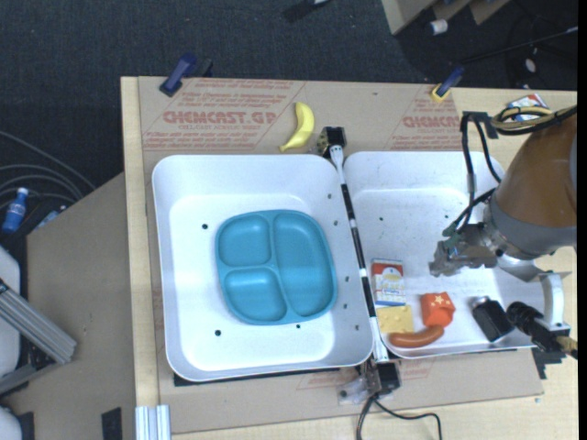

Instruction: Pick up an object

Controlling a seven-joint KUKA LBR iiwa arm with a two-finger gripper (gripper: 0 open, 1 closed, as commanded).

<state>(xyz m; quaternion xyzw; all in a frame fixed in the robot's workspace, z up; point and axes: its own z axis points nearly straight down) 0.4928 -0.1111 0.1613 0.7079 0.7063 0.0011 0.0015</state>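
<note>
Progress looks nil: the gripper (456, 257) hangs over the right bin (404, 177) at the frame's middle right, whether open or closed I cannot tell, with the red toy (438, 308), sausage (417, 338) and small carton (389, 280) lying ungrasped toward the lower centre.

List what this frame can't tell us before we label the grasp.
1. Camera view: the right side of the right bin floor is hidden under the arm.
2. Camera view: the print on the small carton is too small to read.
3. Camera view: whether the gripper touches the bin floor; the slanted overhead angle gives no height.
4. Camera view: whether the yellow slab and sausage overlap or only touch.
</note>
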